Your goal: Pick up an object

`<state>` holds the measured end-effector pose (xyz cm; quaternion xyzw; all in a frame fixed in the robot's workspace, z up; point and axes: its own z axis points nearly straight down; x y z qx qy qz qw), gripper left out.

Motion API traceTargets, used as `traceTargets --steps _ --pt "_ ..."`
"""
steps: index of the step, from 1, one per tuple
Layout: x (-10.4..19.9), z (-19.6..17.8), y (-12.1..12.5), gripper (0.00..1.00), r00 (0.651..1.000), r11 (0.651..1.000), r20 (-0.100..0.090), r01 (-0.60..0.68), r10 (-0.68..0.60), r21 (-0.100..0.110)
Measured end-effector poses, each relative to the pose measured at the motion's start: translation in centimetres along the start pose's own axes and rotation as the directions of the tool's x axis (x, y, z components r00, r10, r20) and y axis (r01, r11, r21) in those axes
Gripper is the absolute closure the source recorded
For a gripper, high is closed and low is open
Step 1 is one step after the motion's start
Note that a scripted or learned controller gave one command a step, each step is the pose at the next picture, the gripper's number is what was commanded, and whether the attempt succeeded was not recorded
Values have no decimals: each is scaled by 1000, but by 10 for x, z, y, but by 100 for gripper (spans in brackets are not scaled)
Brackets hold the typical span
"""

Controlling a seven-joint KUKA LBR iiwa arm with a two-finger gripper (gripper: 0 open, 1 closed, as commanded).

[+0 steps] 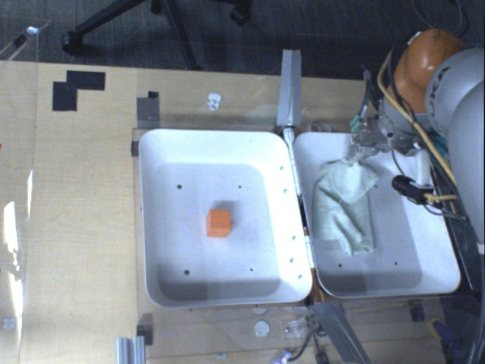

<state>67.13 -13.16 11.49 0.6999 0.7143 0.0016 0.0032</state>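
On the far left, a clear panel stands over the wooden bench, its edges catching glare so that its full outline is hard to trace. Black tape patches lie on the bench top behind it. The left bin holds a small orange cube, sitting just left of the bin's centre, well apart from every wall. A grey metal post rises behind the seam between the two bins.

In the right bin lies a crumpled pale grey-green cloth — its upper end is drawn up to a peak at the bin's back, directly under the gripper. The gripper comes in from the upper right, wrapped in cables, and its tips meet the cloth's peak; the fingers themselves are too small and cluttered to make out, so whether they are closed on the fabric or merely touching it cannot be told. The grey arm and its orange band are cut off at the right edge, and the arm's bulk hides the bin's back right corner — the cube lies well to the gripper's left, in the other bin
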Motion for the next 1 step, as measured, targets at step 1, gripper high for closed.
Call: traceTargets --steps 1 --pt "49 -101 1 100 1000 1000 -2 -26 26 0"
